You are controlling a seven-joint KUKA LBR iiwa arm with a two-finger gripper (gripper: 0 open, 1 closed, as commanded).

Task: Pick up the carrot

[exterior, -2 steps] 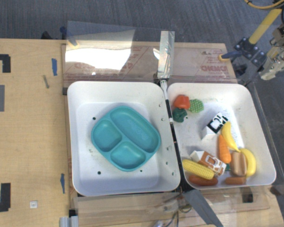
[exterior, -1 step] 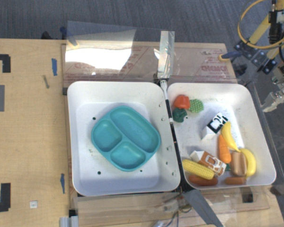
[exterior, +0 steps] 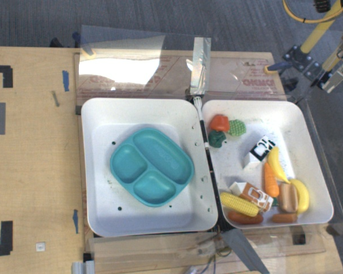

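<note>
The carrot (exterior: 270, 179) is a short orange cone lying in the right bin (exterior: 308, 131), near its front right, with the tip pointing toward the front. A yellow banana (exterior: 279, 163) lies against its right side. A small carton (exterior: 255, 194) sits at its left front, and a hot dog bun (exterior: 288, 198) at its right front.
The right bin also holds a corn cob (exterior: 239, 204), a second banana (exterior: 301, 193), a sausage (exterior: 283, 217), a black and white box (exterior: 262, 148), and a red item (exterior: 219, 123) beside green ones (exterior: 236, 128). A teal divided plate (exterior: 151, 165) lies in the left bin (exterior: 97, 130).
</note>
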